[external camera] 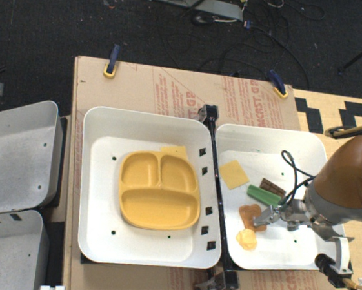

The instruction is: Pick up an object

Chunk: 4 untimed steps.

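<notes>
**A:** Yellow first, at the left: your divided tray (160, 192) sits in the left bin (94, 164), with a pale yellow flat piece (175, 151) peeking out at its upper edge. Leave those alone; your arm isn't near them.

**B:** And the right bin (310, 149)?

**A:** Going across it you have a yellow cheese-like square (234, 174), then a brown piece (249, 215) at centre with a small yellow lump (247, 239) just below it, and a green block (263, 195) with a dark brown bar (272, 186) touching its upper side. Your pincer (268, 217) is low over the brown piece, at its right edge. I cannot tell whether it is spread or closed, and I see nothing clearly held in it.

**B:** So what should I aim for?

**A:** I'd judge the brown piece is your target. Centre over it rather than its edge, come straight down, and close squarely. The green block is near, so keep clear of it, and lift slowly; the piece looks thin and may slip.

**B:** Anything further right?

**A:** Only the arm's grey and orange wrist (352, 183) above the cardboard-topped worktop (174, 88).
</notes>
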Each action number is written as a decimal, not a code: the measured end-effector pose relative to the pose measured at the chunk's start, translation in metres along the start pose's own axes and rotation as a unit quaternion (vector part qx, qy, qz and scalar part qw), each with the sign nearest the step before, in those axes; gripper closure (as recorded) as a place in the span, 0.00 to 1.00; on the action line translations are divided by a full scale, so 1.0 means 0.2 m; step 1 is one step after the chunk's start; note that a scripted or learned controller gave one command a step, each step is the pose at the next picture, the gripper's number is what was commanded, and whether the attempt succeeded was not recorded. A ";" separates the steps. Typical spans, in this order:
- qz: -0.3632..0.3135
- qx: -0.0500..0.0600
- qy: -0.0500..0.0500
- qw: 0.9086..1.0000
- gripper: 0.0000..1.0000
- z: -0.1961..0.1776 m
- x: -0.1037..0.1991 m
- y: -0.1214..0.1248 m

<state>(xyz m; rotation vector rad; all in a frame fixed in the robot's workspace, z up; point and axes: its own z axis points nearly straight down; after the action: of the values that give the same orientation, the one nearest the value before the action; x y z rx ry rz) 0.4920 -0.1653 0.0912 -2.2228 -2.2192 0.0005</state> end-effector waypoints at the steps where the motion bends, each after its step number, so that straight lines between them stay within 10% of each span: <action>1: 0.000 -0.002 0.001 1.000 1.00 -0.06 0.00 0.01; 3: -0.002 -0.002 -0.001 1.000 1.00 -0.56 -0.04 0.03; 4: -0.003 -0.001 0.000 1.000 1.00 -0.56 0.19 0.11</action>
<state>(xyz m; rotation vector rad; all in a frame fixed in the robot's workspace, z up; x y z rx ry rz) 0.5148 -0.1272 0.2024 -2.2169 -2.2277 -0.0015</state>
